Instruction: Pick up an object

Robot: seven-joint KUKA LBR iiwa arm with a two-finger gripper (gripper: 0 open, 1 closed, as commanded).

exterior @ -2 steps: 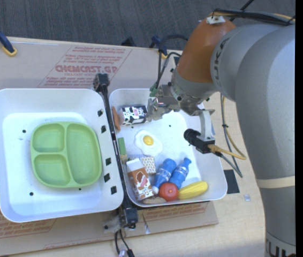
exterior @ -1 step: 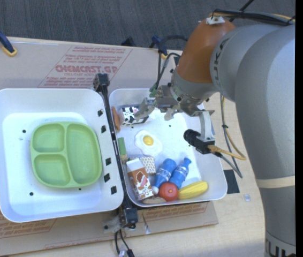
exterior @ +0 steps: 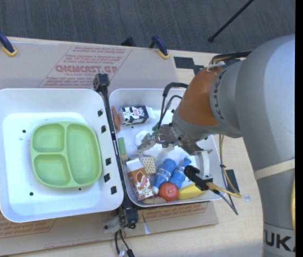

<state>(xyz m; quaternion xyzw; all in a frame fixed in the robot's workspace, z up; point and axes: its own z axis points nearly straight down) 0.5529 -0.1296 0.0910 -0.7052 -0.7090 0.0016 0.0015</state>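
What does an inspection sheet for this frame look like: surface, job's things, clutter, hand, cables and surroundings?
Surface: bench covered with printed cardboard, bearing a left bin and a right bin side by side.
Job's things: right bin holds a cow-print carton, an orange snack box, blue bottles, a red ball and a yellow piece, crowded at its near end.
Clutter: green divided plate in the left bin.
Hand: hand low over the right bin's middle; finger state cannot be told.
Cables: black cables loop beside the wrist; more trail below the bins.
Surroundings: blue-and-yellow clamps on the far edge; dark carpet beyond.
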